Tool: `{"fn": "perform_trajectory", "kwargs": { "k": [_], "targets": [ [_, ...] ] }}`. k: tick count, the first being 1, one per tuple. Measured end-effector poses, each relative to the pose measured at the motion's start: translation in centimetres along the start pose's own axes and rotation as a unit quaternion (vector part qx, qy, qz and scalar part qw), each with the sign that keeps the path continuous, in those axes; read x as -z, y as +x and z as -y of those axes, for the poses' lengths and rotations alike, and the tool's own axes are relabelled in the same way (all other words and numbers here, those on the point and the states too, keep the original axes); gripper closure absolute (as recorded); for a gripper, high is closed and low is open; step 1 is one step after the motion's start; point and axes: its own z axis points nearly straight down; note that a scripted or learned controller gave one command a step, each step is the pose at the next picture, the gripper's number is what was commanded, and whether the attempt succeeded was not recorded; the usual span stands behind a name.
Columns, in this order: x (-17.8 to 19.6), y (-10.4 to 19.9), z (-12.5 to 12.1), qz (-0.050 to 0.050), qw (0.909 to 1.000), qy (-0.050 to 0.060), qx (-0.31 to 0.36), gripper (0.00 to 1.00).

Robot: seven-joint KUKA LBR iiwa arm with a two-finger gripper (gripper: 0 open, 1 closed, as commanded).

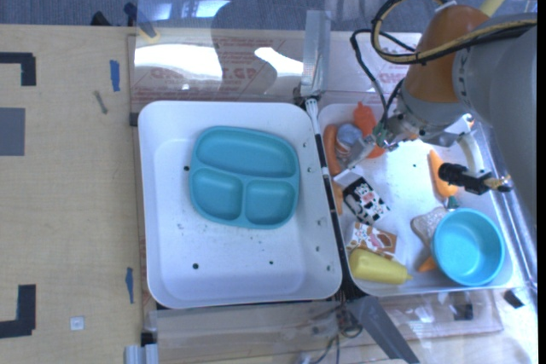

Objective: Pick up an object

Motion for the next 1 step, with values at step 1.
{"fn": "perform_trajectory", "kwargs": {
  "k": [1],
  "targets": [
    [0.14,1.87,5.7,0.0,0.9997,-0.001,-0.023,0.0]
  ]
}}
